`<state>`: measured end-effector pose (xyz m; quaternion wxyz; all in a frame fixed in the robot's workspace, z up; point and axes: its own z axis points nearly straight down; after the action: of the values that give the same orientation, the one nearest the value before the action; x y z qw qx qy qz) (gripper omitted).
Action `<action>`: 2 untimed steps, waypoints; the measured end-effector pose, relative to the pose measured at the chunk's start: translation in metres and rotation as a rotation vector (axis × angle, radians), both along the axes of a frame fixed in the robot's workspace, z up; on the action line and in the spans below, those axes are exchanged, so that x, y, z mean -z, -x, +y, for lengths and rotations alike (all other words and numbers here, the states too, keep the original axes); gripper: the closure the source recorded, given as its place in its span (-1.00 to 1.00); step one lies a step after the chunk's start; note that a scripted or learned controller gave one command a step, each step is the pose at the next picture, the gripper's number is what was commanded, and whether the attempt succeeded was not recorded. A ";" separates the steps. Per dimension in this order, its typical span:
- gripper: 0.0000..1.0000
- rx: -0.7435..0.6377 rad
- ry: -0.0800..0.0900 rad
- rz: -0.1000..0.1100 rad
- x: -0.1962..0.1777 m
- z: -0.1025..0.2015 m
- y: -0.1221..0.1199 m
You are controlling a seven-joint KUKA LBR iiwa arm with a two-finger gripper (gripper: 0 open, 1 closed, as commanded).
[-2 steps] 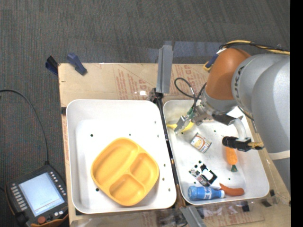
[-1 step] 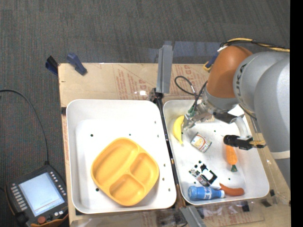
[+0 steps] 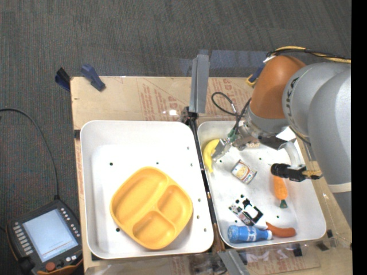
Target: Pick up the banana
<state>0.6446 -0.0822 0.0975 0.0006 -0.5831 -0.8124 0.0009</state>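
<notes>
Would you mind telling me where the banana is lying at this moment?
The banana lies in the right bin, at its upper left corner against the left wall, just left of the gripper and up-left of the small can.

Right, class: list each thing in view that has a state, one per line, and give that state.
banana: lying at the left wall of the right bin, gripper at it
yellow divided plate: upright in the left bin
blue bottle: lying on its side
carrot: lying flat
small can: tipped over
handheld screen: lit
</notes>
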 end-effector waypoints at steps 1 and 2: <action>-1.00 0.045 0.001 -0.002 0.008 -0.004 0.000; -1.00 -0.104 -0.001 0.001 0.009 -0.003 0.000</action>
<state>0.6443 -0.0852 0.0880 0.0010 -0.5403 -0.8415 0.0009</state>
